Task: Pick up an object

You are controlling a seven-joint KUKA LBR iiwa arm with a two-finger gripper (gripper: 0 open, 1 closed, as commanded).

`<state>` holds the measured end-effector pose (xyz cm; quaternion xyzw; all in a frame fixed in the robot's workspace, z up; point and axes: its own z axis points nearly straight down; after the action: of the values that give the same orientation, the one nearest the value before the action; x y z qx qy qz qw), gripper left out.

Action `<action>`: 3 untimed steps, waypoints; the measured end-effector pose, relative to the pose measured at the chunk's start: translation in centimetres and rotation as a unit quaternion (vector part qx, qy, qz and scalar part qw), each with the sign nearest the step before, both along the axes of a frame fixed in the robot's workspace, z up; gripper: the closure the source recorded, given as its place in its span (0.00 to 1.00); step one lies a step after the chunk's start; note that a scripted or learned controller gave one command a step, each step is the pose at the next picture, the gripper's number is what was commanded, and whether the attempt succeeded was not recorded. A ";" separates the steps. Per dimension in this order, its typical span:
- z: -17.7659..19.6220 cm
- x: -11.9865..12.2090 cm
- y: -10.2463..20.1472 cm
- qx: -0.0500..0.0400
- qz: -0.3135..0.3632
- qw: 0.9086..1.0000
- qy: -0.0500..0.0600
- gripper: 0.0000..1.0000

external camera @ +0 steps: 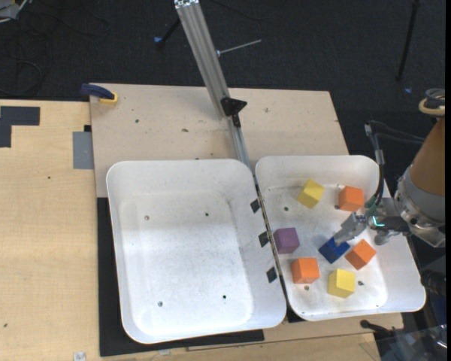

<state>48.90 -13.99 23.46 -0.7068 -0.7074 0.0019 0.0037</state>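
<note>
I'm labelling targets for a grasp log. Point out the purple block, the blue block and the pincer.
purple block (286, 239): camera view, top face.
blue block (333, 250): camera view, top face.
pincer (352, 230): camera view, between its fingertips, just above the blue block.

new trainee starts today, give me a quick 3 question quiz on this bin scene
1. True or false: the purple block lies in the left bin.
2. How many orange blocks are in the right bin?
3. Which block is nearest the gripper? A yellow B blue C purple

Key
1. False, it lies in the right bin, near the divider.
2. Three: one at the top right, one by the blue block, one lower down.
3. B, the blue block.
</note>
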 end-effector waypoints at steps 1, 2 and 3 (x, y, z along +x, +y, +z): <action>0.2 0.1 -0.1 -0.001 -0.002 1.000 -0.003 0.00; -4.0 0.5 -0.2 -0.001 -0.002 1.000 -0.002 0.00; -8.4 0.3 0.2 0.000 -0.001 1.000 0.000 0.00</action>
<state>49.19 -13.78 15.03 -0.7073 -0.7069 0.0019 0.0039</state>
